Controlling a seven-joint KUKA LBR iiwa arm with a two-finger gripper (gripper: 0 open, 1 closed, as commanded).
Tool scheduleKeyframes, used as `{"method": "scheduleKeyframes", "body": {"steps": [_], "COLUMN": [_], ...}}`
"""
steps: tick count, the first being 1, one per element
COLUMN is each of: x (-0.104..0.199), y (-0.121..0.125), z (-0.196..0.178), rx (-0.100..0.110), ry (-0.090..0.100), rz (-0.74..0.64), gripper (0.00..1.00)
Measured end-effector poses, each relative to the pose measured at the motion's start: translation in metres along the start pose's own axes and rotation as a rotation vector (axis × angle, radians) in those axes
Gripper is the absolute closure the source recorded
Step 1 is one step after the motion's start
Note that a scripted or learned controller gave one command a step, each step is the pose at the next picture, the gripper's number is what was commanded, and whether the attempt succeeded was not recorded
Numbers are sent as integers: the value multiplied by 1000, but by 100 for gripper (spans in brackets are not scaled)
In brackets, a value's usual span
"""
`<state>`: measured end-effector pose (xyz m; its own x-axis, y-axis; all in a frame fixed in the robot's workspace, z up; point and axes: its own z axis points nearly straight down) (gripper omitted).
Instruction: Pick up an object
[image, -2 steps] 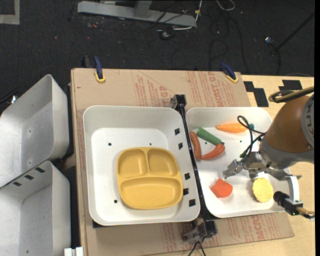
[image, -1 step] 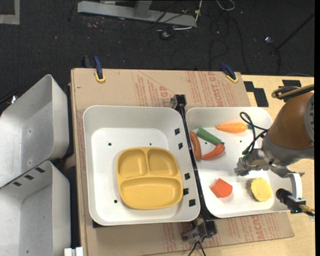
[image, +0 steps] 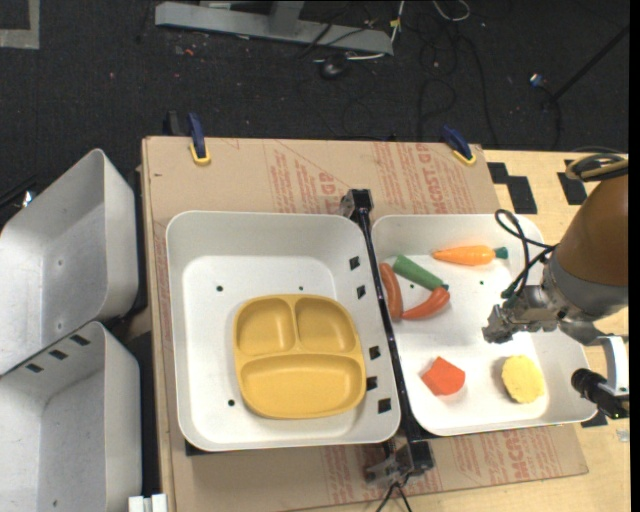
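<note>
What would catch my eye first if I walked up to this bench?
Probably the yellow divided plate lying alone in the left bin. Next, the bright toy food in the right bin: an orange carrot at the back and a yellow piece just below the arm's end effector.

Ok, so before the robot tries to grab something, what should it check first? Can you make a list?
1. Is there something to grab? Ok: the right bin holds a yellow lump, an orange block, a carrot and a red and green pepper.
2. Is the pincer over that bin? Ok: it sits just above the yellow lump in the picture.
3. Is the pincer open? Cannot tell: too dark and small.
4. Is the pincer holding anything? Cannot tell.
5. Does the yellow lump have room around it? Ok: it lies apart from the orange block.
6. Is the yellow tray out of the way? Ok: it sits in the left bin.
</note>
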<state>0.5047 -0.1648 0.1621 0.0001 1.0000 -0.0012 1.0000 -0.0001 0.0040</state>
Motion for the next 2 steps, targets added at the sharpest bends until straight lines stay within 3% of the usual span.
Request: {"method": "scheduleKeyframes", "body": {"steps": [1,2], "x": [0,53], "y": [2,32], "z": [-43,-42], "rx": [-1,1], "ry": [-1,2], "rz": [-3,-8], "gripper": [100,100]}}
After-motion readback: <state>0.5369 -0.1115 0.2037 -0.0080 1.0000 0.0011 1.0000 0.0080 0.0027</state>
